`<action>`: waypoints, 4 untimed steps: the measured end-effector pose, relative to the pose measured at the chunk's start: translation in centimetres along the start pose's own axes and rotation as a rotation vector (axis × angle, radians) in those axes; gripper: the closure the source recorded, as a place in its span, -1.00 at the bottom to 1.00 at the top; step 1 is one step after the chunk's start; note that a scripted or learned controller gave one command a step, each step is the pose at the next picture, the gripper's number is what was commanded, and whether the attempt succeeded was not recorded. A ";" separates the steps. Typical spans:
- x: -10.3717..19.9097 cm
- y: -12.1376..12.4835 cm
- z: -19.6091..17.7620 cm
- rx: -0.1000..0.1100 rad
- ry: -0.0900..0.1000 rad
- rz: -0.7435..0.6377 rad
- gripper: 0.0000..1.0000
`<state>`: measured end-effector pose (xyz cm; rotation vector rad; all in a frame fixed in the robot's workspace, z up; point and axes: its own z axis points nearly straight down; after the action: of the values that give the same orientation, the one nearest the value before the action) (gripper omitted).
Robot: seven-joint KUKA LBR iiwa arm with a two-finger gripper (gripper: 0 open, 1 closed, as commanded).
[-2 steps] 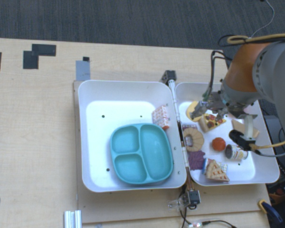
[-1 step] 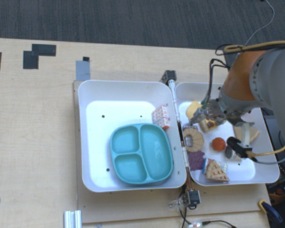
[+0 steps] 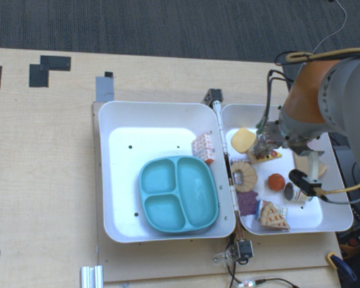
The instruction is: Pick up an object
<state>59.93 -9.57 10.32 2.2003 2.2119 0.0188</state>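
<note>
Tan slab (image 3: 272, 156) with a red edge is the likeliest target, and you will find it in the right bin (image 3: 300, 230), towards the far side, lying flat just beside a pale yellow rounded lump (image 3: 243, 140). Your pincer (image 3: 265, 143) hangs directly over the slab's near end, low and close to it, so I judge this to be the approach or the moment of the grasp, with nothing yet lifted. You cannot tell from this slanted view whether the pincer is open or closed, nor whether it touches the slab. The next move calls for a grip across the slab's thin edges, which is hard on a flat piece lying flush against a smooth white floor; expect it to slide unless you catch an edge. The neighbours look like moulded toy food: a tan ring (image 3: 245, 175) with a hole in its middle, a dull purple block (image 3: 248, 201) below it, a glossy red ball (image 3: 276, 181) that would probably roll, and a triangular toasted wedge (image 3: 272, 216) nearest you. All stand apart from the slab, so you have room. The left bin (image 3: 117, 161) on the pale wood counter (image 3: 42, 179) holds a smooth teal three-part plate (image 3: 179, 194) and a small crinkled packet (image 3: 204, 146) by its right wall.
</note>
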 end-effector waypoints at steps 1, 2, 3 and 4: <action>0.0 -0.1 0.1 0.002 0.001 0.000 -1.00; 0.1 0.1 -1.0 -0.001 0.001 -0.002 1.00; 0.1 0.1 -1.0 -0.001 0.001 -0.002 -1.00; 0.2 0.2 -2.1 -0.004 0.002 -0.005 1.00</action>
<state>60.10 -9.38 12.40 2.1938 2.2161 0.0251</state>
